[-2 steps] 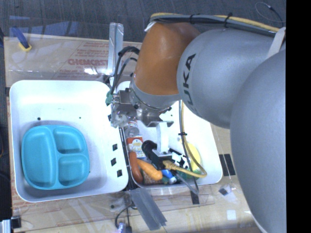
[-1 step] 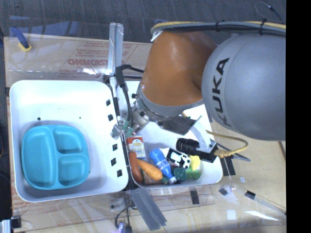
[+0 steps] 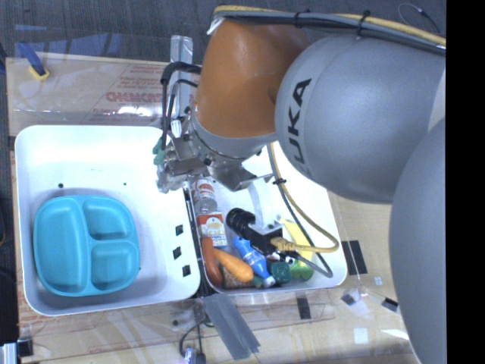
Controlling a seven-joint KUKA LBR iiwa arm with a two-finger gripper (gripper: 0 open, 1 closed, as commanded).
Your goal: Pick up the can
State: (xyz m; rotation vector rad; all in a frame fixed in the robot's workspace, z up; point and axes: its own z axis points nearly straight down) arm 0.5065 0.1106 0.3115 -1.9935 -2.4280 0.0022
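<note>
Two white bins sit side by side: the left bin (image 3: 45,139) and the right bin (image 3: 333,268). The left one holds a single blue tray (image 3: 85,243) with three compartments, lying in its near-left part. Three small black squares (image 3: 179,230) run in a row down its right wall. The right bin holds a crowded heap along its left side. One can (image 3: 213,228), with a red and white label too small to read, lies on its side near the wall between the bins. Just nearer than it is one orange carrot-like piece (image 3: 229,266). To the right of that are one blue item (image 3: 251,260), one green item (image 3: 297,272) and one flat yellow piece (image 3: 297,236). The one arm (image 3: 356,105) reaches in from the right, and the letters "UKA" can be read on its grey shell below the orange band. The gripper (image 3: 171,167) hangs over the wall between the bins at their far end, just beyond the can. I cannot tell whether it is open or closed, and nothing can be seen in its grasp. On the far side a clear sheet (image 3: 98,89) carries red lettering that looks reversed and cannot be read.
</note>
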